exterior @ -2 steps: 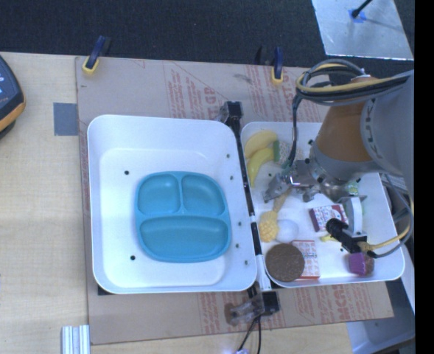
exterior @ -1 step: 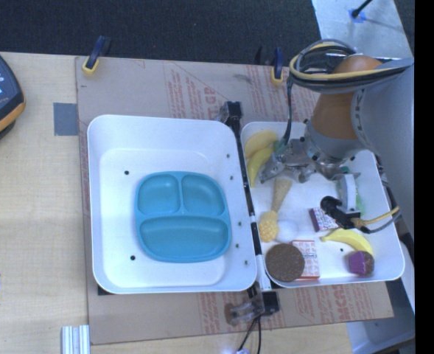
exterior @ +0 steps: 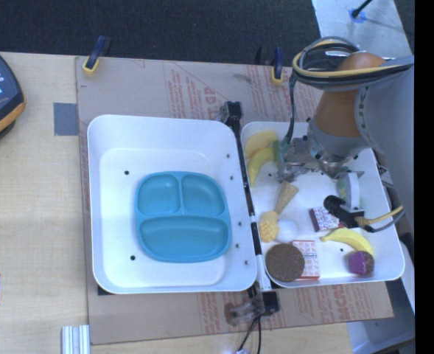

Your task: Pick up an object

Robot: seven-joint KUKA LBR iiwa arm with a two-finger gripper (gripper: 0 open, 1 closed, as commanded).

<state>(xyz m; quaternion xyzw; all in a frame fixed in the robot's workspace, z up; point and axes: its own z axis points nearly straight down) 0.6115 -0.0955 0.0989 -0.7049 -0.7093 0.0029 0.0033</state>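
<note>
Left bin (exterior: 106, 198): smooth white plastic, slight sheen. Divided plate (exterior: 181, 216) at its centre: matt blue plastic. Right bin (exterior: 390, 253): same white plastic. Brown disc (exterior: 284, 262) at 7 o'clock in right bin: rough, matt. Banana (exterior: 347, 237) at 4 o'clock: smooth yellow, plastic-looking. Desk (exterior: 32, 220): pale wood-grain, matt; cardboard sheet (exterior: 172, 87) under the bins: printed, dull. Arm shell (exterior: 390, 124): smooth grey, orange band (exterior: 342, 109) glossy.

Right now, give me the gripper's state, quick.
Gripper: low in the right bin near the bananas; open or shut cannot be told.
</note>
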